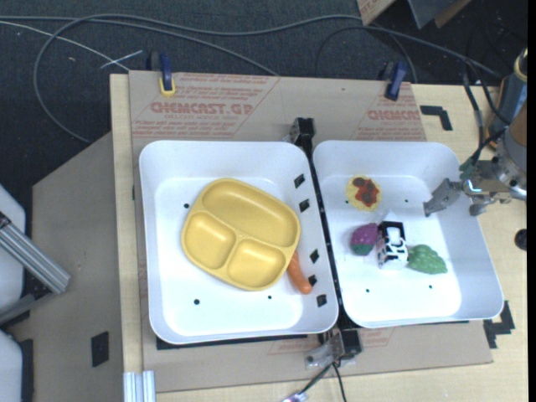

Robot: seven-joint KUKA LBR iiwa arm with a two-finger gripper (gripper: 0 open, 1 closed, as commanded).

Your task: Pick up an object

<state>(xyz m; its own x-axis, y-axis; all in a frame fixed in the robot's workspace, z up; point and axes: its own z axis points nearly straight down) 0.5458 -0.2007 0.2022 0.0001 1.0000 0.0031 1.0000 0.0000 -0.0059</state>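
Camera view has my claw (459, 193) hovering, fingers apart and holding nothing, by the right bin's (481, 287) far right wall, while the toy cluster, cow (392, 247) in the middle, lies left and nearer that bin's front edge.

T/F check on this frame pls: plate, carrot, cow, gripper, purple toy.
1. The yellow plate lies in the left bin. True.
2. The carrot is in the right bin. False: it lies in the left bin, against the plate's lower right edge.
3. The cow sits between the purple toy and the green toy. True.
4. The gripper is gripping the cow. False: it sits over the right bin's upper right, apart from every toy.
5. The purple toy rests on the plate. False: it is in the right bin.
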